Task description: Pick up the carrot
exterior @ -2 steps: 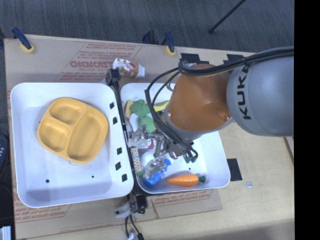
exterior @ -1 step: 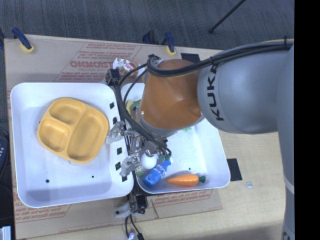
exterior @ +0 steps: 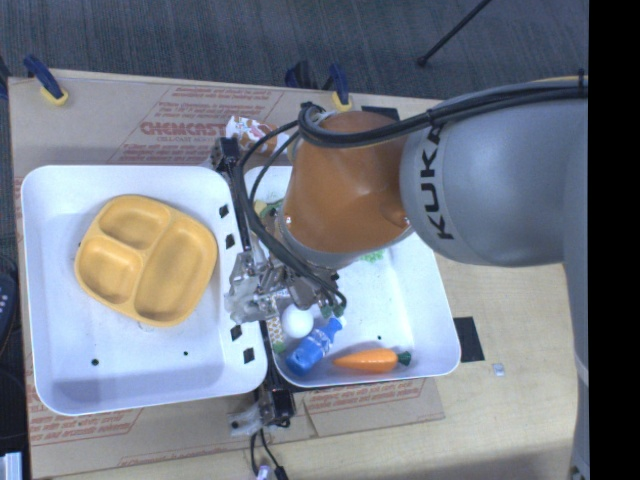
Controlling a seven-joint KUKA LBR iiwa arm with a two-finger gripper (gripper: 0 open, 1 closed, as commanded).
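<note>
The carrot [exterior: 368, 360], orange with a green top at its right end, lies flat near the front edge of the right bin [exterior: 425, 303]. My gripper [exterior: 268, 293] hangs over the left side of that bin, up and to the left of the carrot, with the bulky orange wrist above it. Its metal parts sit close to a white egg-like ball [exterior: 297, 323] and a blue bottle [exterior: 312, 350]. The carrot lies apart from the gripper, with nothing touching it.
A yellow divided plate [exterior: 145, 258] rests in the left bin [exterior: 60, 368]. Small green items [exterior: 374, 257] peek out beside the wrist in the right bin. Blue clamps [exterior: 47, 80] hold the cardboard at the back edge.
</note>
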